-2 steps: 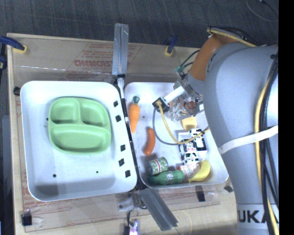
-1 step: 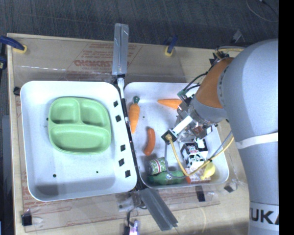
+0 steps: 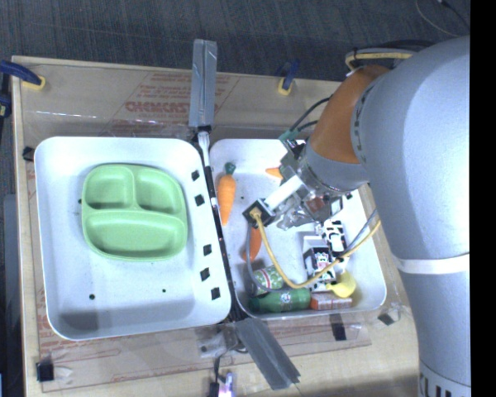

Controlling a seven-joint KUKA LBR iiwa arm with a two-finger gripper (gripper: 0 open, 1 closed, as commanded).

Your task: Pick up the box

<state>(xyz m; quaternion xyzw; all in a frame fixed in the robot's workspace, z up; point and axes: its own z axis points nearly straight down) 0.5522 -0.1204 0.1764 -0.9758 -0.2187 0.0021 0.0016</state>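
Note:
The box [image 3: 321, 253] is small and white with black print. It lies in the right bin [image 3: 372, 292], toward that bin's right side. My gripper [image 3: 291, 212] hangs low inside the same bin, just up and left of the box and close over its top edge. The grey arm with its orange band [image 3: 341, 131] comes in from the right and hides the bin's far right corner. Nothing can be seen held in the gripper.
Left of the gripper lie a carrot [image 3: 226, 195] and a second orange piece [image 3: 255, 242]. A can [image 3: 267, 278], a green bottle [image 3: 281, 302] and a yellow object [image 3: 343, 286] crowd the near edge. The left bin [image 3: 58, 304] holds a green divided plate [image 3: 135, 212].

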